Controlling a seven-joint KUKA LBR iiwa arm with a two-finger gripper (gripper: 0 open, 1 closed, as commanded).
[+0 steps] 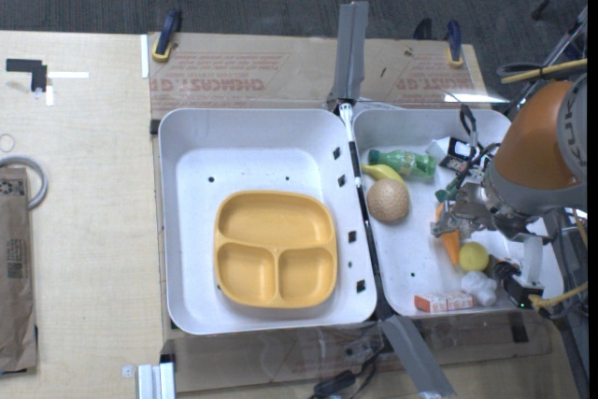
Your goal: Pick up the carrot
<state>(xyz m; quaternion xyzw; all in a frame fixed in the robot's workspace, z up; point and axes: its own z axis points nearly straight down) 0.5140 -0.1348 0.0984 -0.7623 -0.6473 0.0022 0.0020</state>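
Note:
The carrot (pixel 451 248) is a short orange piece in the right bin (pixel 411 271), lying near its right side. Its upper end is hidden under my gripper (pixel 452 216), which hangs directly over it, low in the bin. The arm with its orange band (pixel 534 145) reaches in from the right above the bin's right wall.
A yellow lemon (pixel 474 256) touches the carrot's right side. A round tan ball (pixel 388 200), a banana (pixel 381 173) and a green bottle (pixel 405 163) lie to the left. A small red and white box (pixel 444 302) lies at the front. The left bin (pixel 187 201) holds a yellow divided plate (pixel 277 248).

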